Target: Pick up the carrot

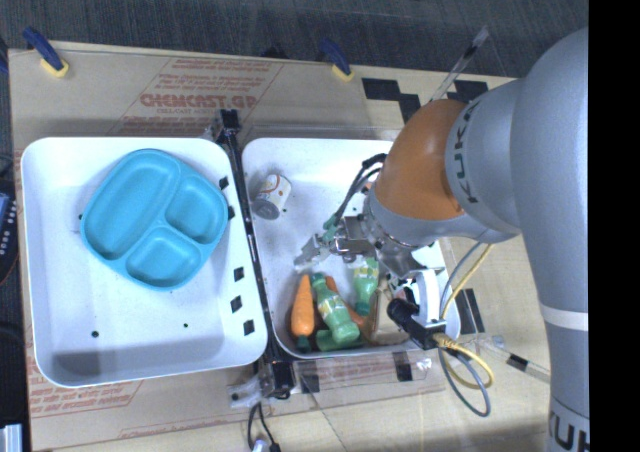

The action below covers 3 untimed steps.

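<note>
Gripper hovering in right bin, above green bottles; we cannot tell its state. We are seeing carrot lying near front wall, left of bottles. Blue tray sitting in left bin.

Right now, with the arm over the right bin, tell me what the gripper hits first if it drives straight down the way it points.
Probably the green bottle lying beside the carrot in the right bin, not the carrot itself. The gripper sits over the cluster of toys, slightly right of the carrot. Depth is hard to judge from this slanted view.
</note>
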### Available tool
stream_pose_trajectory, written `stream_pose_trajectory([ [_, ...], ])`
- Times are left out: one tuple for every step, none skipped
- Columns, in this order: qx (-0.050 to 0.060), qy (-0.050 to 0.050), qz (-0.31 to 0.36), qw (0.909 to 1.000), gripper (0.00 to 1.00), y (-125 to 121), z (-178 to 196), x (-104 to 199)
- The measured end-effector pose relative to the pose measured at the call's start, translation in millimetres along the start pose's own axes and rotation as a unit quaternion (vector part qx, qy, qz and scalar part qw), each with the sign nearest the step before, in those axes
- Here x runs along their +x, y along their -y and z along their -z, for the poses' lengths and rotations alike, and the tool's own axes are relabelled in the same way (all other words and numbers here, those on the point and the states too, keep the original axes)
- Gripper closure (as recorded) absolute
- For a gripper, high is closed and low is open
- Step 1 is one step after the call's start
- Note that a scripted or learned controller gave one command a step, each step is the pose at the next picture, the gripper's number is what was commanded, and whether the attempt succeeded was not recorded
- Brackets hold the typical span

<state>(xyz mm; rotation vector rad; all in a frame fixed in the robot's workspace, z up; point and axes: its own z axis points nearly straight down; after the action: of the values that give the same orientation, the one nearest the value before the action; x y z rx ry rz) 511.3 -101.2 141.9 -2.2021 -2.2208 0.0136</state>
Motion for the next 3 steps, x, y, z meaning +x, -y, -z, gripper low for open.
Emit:
stream_pose_trajectory([
  [-0.003, 0.000, -0.026, 0.9997, 0.00, 35, -52, 10],
  [-0.008, 0.001, -0.018, 0.9998, 1.00, 31, -39, 10],
  [-0.004, -0.002, -0.328, 0.9445, 1.00, 33, 49, 68],
])
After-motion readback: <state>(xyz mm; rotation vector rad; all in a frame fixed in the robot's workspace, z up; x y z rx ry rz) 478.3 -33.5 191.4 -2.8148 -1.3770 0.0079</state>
